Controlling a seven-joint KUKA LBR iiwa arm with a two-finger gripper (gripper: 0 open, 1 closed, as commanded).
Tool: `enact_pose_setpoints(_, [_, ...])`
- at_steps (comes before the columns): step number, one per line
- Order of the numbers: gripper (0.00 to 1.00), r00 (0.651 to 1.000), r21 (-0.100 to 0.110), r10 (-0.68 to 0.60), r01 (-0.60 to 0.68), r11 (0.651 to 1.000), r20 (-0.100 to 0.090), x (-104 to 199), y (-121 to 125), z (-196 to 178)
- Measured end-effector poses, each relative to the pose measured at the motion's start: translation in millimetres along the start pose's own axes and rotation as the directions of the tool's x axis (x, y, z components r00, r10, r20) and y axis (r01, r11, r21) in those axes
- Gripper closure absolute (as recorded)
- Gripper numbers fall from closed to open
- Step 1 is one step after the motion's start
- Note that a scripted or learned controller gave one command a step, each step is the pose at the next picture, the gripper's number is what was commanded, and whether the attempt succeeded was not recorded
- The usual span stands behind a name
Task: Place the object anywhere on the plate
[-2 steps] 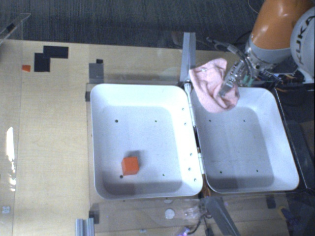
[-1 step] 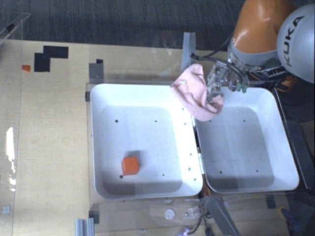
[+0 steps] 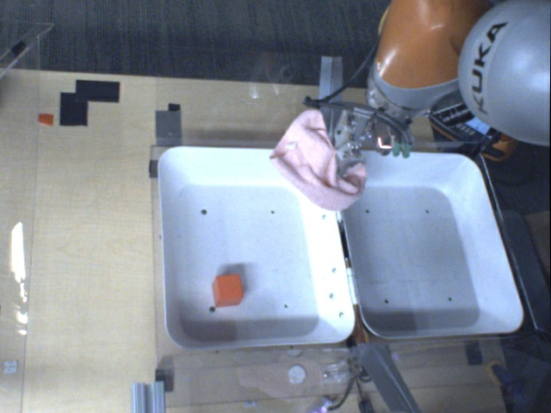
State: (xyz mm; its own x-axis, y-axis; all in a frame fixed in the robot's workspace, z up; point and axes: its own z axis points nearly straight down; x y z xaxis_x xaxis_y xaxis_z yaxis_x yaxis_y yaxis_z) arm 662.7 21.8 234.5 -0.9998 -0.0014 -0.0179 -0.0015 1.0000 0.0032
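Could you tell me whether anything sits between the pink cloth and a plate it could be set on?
No plate is visible to judge against. The pink cloth hangs at the end effector above the seam between the left bin and right bin. The left bin holds an orange block.

Pale wooden bench [image 3: 86, 256] is filling the left side and running under two shallow white bins [image 3: 258, 334], with black tape patches [image 3: 84, 100] and a small orange marker [image 3: 46, 120] sitting near its far left corner. Dark ribbed floor or matting [image 3: 189, 24] is stretching along the top behind the bench. Glare streak [image 3: 17, 256] is showing on the bench's left edge; metal brackets [image 3: 169, 126] are standing at the bins' corners.
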Motion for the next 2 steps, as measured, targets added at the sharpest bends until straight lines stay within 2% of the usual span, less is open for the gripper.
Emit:
enact_pose_setpoints(1, [1.00, 1.000, -0.001, -0.005, 0.005, 1.000, -0.005, 10, 62, 1])
enact_pose_setpoints(2, [1.00, 1.000, -0.001, -0.004, 0.004, 1.000, -0.006, 20, 112, 5])
